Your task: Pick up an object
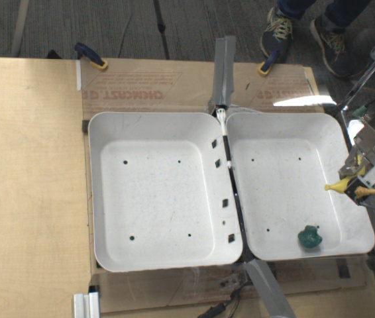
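Note:
A small dark green lumpy object (310, 238) lies in the right bin (287, 128), near its front right corner. My gripper (355, 179) hangs at the view's right side, over that bin's right rim and up and to the right of the green object. A thin yellow piece (336, 187) pokes out to the left at the gripper's tip, above the bin's right wall. Whether it is an object or part of the gripper I cannot make out.
The left bin (101, 177) sits beside the right one, with black clips (225, 203) along the seam between them. Both rest on cardboard (134, 88) on a wooden bench. A person's feet (277, 28) and a tripod leg stand beyond the far edge.

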`<state>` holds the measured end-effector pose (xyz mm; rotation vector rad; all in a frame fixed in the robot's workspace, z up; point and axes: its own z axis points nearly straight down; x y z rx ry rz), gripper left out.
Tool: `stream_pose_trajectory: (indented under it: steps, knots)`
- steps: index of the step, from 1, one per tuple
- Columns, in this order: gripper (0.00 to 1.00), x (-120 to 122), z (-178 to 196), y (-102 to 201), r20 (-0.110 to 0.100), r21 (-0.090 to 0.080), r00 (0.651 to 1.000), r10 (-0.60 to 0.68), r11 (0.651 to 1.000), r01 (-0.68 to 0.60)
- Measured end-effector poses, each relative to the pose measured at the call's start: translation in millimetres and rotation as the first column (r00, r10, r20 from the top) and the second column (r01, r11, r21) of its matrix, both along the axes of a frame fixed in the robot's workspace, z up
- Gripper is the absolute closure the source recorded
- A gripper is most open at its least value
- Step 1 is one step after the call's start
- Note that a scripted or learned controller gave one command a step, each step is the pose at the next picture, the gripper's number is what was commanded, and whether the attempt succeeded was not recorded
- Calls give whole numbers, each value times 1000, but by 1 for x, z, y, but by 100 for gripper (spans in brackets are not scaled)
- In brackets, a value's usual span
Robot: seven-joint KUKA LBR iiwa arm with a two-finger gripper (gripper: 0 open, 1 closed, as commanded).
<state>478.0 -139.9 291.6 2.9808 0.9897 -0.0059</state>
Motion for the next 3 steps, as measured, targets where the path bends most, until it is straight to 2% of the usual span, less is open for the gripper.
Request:
stream_pose_trajectory:
  steps: [1,2,3]
  knots:
    - [0,0,0,0,0,0,1000,1,1000,-1]
    - [0,94,-87,-43,-3,1,997,75,997,-75]
    - [0,33,-201,-37,-1,3,998,-67,998,67]
